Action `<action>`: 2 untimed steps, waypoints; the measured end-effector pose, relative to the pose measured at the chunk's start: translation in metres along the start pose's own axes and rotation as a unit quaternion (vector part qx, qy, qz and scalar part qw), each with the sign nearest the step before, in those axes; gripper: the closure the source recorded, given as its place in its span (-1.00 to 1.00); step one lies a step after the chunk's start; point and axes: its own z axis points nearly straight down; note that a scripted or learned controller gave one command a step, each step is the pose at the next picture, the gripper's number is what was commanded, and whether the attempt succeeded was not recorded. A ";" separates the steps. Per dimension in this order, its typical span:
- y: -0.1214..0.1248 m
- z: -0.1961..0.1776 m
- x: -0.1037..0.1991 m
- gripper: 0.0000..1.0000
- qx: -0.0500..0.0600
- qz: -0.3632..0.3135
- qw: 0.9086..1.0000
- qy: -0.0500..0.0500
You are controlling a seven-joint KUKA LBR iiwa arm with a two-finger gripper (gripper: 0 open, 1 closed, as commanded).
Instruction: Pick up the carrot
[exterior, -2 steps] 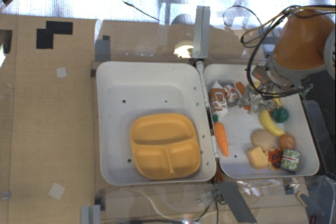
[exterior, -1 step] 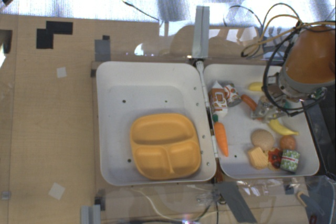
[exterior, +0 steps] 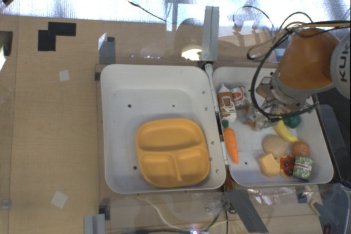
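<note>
On the desk point(exterior: 49, 134), two white bins side by side. In the left bin point(exterior: 118, 118), a yellow divided tray point(exterior: 173, 152) toward the near side. In the right bin point(exterior: 323, 167), hard against its left wall, the carrot point(exterior: 231, 144), lying lengthwise with the green stem end away from the camera. Just beyond the carrot, a small orange-and-white carton point(exterior: 226, 107). Further right, a yellow banana point(exterior: 285, 132), a tan bread roll point(exterior: 274, 145), a cheese wedge point(exterior: 269, 164), an orange ball point(exterior: 300, 148) and a green-labelled can point(exterior: 303, 167). Above the bin's far right part, the grey arm point(exterior: 310, 63) with its orange band; gripper point(exterior: 262, 117) low beneath the wrist, well apart from the carrot, whether spread or closed impossible to tell.
</note>
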 end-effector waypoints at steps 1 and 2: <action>-0.052 0.001 0.061 1.00 -0.001 -0.145 0.989 0.001; -0.014 -0.105 -0.076 1.00 0.000 -0.215 0.977 -0.003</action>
